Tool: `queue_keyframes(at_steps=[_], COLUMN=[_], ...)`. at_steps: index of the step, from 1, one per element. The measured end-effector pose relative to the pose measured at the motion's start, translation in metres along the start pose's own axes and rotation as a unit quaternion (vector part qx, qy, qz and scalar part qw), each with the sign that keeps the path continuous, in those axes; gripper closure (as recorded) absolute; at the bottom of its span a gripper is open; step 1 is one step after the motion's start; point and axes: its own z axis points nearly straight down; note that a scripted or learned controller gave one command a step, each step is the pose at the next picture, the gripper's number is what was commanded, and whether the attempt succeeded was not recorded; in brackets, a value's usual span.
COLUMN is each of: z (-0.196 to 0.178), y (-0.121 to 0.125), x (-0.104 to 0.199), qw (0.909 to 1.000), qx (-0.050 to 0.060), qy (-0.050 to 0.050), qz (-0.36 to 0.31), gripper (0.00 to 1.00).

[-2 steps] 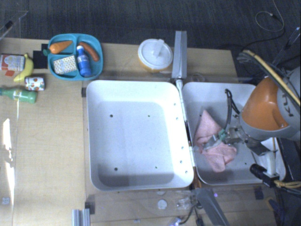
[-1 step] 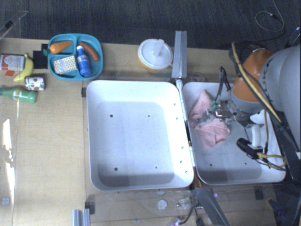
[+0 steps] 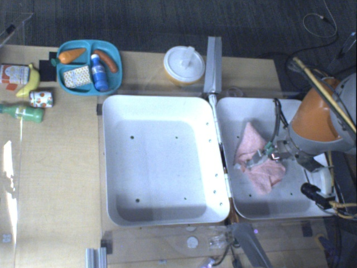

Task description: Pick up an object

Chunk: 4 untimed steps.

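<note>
A crumpled pink cloth (image 3: 251, 142) lies in the right white bin (image 3: 279, 206), left of its middle. My gripper (image 3: 264, 156) hangs over the cloth's lower half, down at or just above the fabric. Whether it touches the cloth is unclear. The arm with its orange band (image 3: 313, 119) reaches in from the right and covers the bin's right side. Part of the cloth is hidden under the gripper.
The left white bin (image 3: 162, 166) sits beside the right one. Behind the bins stand a lidded cup (image 3: 184, 64) and a metal post (image 3: 212, 66). A blue tray (image 3: 115, 66) of toy food, a banana (image 3: 29, 81), a can (image 3: 41, 99) and a green bottle (image 3: 23, 113) lie far left. Cables run along the right.
</note>
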Motion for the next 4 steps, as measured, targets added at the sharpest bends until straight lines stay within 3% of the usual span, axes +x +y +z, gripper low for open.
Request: queue_keyframes(at_steps=[1,2,3,4], z=[0.003,0.001,0.000,0.001], y=[0.124,0.058,0.016,0.058], x=[0.020,0.009,-0.002,0.021], qw=[0.9998,1.0000,0.9969,0.9951], qx=[0.001,0.002,-0.001,-0.001], qy=[0.001,0.001,0.000,0.000], qz=[-0.020,-0.008,-0.079,-0.099], gripper=[0.00,0.00,0.00,0.00])
